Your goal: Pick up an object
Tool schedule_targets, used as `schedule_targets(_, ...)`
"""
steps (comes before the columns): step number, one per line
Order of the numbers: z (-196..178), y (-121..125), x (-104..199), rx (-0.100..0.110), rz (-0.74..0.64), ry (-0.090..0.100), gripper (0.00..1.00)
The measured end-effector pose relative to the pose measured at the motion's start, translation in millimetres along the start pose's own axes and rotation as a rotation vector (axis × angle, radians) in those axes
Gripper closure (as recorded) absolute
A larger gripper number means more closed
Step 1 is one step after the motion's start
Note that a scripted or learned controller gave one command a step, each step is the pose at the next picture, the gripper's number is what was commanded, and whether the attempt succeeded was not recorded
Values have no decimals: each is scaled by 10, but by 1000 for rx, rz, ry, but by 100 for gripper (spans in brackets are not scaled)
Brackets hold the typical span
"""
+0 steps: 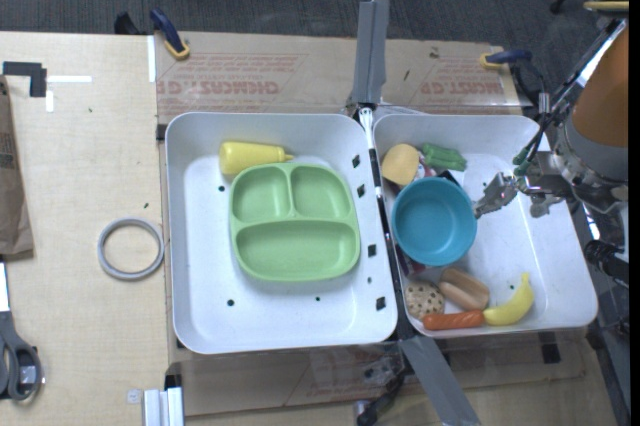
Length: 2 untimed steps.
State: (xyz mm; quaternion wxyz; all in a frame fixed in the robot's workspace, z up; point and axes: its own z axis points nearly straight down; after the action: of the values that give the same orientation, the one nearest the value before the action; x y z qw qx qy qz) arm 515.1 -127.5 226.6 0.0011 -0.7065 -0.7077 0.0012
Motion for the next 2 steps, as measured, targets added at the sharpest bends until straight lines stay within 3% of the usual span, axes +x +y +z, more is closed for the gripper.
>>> schedule_targets(1, -263, -2, 96, -3, -175, -1, 0)
schedule_targets(2, 1098, 915, -283, -22, -65, -6, 0)
